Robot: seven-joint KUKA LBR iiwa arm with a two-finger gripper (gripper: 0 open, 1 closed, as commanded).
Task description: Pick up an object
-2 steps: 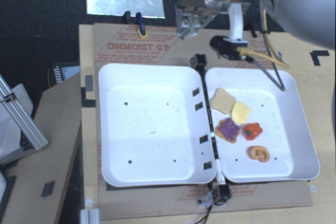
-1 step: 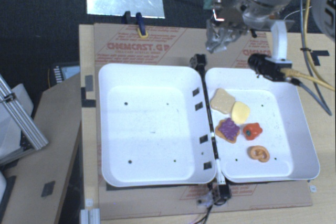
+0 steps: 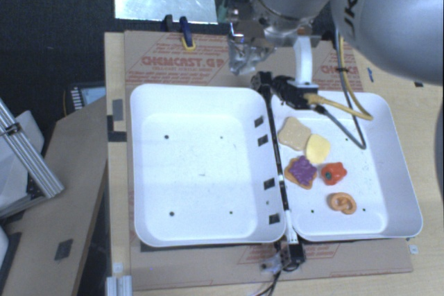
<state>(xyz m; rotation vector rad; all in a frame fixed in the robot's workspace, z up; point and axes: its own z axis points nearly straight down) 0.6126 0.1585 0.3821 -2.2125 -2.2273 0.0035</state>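
My gripper (image 3: 241, 60) hangs high over the back edge of the bench, above the seam between the two bins and apart from every object. In the right bin (image 3: 378, 142) lie a tan bread slice (image 3: 294, 133), a yellow piece (image 3: 318, 148) touching it, a purple-topped slice (image 3: 302, 172), a red pepper (image 3: 334, 173) and an orange ring-shaped piece (image 3: 342, 203). All of them rest on the bin floor, in its left half. Nothing hangs under the gripper.
The left bin (image 3: 194, 163) adjoins the right one along a black-clipped seam (image 3: 274, 156). Brown cardboard (image 3: 173, 59) lies under both bins. A blue and yellow clamp (image 3: 186, 35) sits at the back. A metal frame (image 3: 28, 156) stands at the left.
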